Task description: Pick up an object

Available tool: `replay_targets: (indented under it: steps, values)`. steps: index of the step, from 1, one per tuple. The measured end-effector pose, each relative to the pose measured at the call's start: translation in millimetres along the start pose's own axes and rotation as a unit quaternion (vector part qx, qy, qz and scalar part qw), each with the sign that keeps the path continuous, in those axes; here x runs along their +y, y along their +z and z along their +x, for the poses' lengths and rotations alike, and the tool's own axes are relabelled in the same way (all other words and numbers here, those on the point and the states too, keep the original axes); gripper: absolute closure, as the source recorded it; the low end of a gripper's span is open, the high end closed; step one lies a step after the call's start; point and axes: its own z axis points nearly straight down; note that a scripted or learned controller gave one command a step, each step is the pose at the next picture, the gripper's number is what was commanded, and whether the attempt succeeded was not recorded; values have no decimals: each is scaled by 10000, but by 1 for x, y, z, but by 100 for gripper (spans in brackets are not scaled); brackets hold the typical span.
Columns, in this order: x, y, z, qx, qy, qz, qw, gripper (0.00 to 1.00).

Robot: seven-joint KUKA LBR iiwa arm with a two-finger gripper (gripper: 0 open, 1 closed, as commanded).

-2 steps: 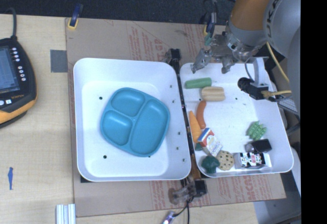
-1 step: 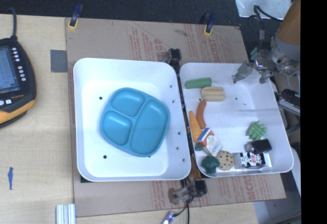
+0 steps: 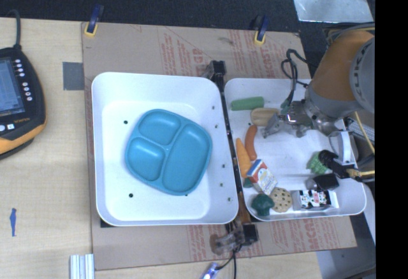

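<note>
Your gripper (image 3: 285, 123) hung over the right bin (image 3: 357, 204), fingers apart and unladen. Closing there, you risked pinching the crowded sausage (image 3: 251, 140) and carrot (image 3: 243, 155) together.

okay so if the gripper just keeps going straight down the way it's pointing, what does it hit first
Most likely the bare floor of the right bin, beside the tan bread-like piece and the hot dog. The gripper hangs over that gap, though depth is hard to judge from this slanted view.
</note>
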Motion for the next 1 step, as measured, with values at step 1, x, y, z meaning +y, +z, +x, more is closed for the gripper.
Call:
replay_targets:
  steps: [1]
  values:
    - [61,-2,42,0,3,-22,10000,0]
